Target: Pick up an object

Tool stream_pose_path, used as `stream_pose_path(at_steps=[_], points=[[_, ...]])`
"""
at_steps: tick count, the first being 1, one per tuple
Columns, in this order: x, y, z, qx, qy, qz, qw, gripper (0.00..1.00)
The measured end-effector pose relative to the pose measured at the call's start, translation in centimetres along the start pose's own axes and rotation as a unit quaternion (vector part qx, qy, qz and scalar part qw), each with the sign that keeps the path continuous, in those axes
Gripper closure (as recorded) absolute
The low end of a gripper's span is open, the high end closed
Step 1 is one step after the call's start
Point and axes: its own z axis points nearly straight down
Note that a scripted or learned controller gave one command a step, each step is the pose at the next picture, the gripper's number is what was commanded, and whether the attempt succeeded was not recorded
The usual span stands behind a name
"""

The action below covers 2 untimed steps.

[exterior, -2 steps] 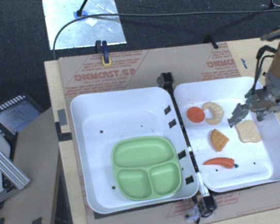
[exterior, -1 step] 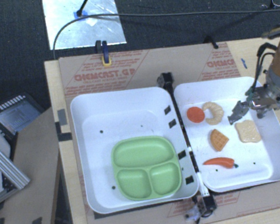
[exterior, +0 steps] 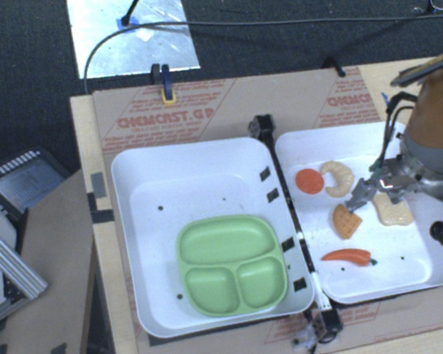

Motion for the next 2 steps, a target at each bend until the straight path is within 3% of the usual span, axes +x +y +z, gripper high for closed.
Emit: stream_pose_path(at_steps=[2], points=[[0.6,-0.8,9.2,-0.001,0.000,0.000,1.0000,0.00]])
